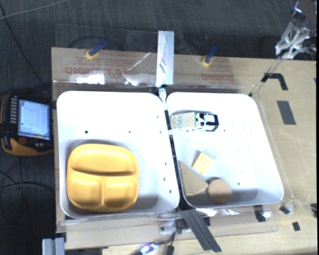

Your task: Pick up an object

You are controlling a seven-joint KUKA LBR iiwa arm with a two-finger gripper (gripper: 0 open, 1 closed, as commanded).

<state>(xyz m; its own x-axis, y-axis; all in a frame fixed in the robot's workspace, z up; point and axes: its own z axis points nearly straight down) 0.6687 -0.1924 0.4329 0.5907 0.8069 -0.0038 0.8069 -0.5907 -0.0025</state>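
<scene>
a lumpy tray lies in the left bin; a packet, wedge and round block lie in the right bin.

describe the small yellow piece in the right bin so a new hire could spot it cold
Take the right-hand shallow white bin. In its near half lies a small flat pale-yellow square block, tilted like a diamond. Just nearer than it sit a tan wedge and a round brown cork-like piece; it alone is yellow and square.

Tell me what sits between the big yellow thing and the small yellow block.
In the camera view, the adjoining bin walls lie between the big yellow thing in the left bin and the small yellow block in the right bin, plus bare white bin floor either side.
</scene>
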